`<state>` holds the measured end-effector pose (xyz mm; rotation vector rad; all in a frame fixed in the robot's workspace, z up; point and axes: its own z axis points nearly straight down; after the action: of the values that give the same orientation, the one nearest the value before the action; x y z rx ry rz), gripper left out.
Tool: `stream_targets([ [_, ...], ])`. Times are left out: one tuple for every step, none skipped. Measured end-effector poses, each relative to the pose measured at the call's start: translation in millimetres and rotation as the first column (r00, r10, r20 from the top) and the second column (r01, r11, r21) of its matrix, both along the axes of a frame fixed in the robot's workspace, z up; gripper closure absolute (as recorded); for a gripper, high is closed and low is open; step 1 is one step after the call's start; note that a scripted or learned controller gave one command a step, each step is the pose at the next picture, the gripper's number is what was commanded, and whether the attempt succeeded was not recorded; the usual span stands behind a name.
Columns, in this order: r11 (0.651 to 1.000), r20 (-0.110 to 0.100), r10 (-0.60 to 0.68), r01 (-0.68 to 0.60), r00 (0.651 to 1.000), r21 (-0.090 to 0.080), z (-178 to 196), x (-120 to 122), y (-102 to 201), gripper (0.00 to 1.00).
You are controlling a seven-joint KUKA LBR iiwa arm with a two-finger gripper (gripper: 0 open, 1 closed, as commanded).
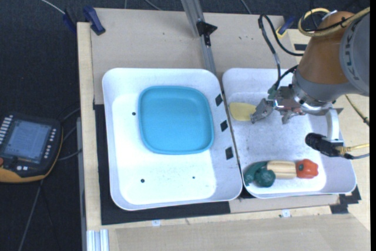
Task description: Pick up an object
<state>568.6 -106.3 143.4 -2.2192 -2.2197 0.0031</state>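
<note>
Yellow piece lies just left of the gripper

The gripper [272, 112] hangs with jaws spread and empty over the right bin [258, 144] — the yellow piece [240, 111] rests just beside its left finger, near the bin's left wall.

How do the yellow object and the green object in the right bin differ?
The yellow object is pale, flattish and lies by the bin's left wall beside the gripper; the green object is dark, rounded and sits at the near edge, touching a tan piece. Both lie loose in the right bin.
</note>
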Motion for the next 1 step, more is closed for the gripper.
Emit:
stream_targets([
  [1.0,-0.001,0.0,0.0,1.0,0.0,-50.2,-1.2,0.4,0.0],
])
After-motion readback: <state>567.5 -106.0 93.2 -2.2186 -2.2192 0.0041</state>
